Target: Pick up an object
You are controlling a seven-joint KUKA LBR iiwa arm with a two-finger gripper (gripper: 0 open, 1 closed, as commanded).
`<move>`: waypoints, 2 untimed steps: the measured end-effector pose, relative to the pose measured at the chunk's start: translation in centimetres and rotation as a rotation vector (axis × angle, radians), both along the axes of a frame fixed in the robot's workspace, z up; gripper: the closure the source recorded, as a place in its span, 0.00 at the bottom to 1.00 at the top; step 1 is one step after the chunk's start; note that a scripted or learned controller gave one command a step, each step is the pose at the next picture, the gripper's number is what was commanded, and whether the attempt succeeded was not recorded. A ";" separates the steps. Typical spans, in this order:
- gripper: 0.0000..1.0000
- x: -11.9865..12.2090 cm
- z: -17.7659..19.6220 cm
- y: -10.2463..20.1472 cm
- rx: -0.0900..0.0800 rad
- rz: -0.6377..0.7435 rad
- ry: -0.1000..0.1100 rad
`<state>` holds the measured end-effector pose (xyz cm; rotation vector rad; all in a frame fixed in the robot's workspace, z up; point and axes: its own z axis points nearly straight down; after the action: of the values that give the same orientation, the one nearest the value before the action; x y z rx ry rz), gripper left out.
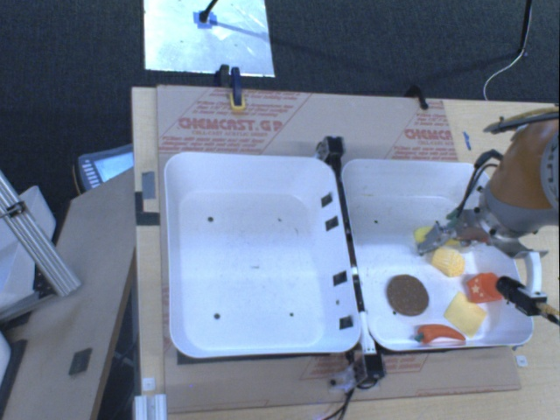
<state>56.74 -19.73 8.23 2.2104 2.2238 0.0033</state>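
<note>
The right bin (385, 191) holds several small objects. A brown round disc (408, 294) lies near its front left. To the disc's right are a yellow ridged piece (449, 262), a red-orange piece (480, 287), a yellow block (464, 313) and an orange-red pepper-like piece (440, 333) against the front wall. A small yellow piece (423, 233) lies just left of my gripper (436, 241). The gripper is low in the right bin, right beside that small piece and just above the ridged piece. The grey arm with its orange band (525, 169) comes in from the right.
The left bin (254, 261) sits beside the right one, with a black clip-lined divider (346, 252) where they meet. Both stand on a cardboard-topped bench (262, 125). A shiny metal plate (208, 23) lies beyond the bench, and a grey rail (35, 243) stands at the left.
</note>
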 end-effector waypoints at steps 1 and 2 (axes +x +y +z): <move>0.00 -6.5 1.6 0.2 0.004 -0.008 0.009; 0.00 -2.4 0.2 -1.0 0.001 -0.001 0.001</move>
<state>54.38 -20.69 8.43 2.2126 2.2236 0.0030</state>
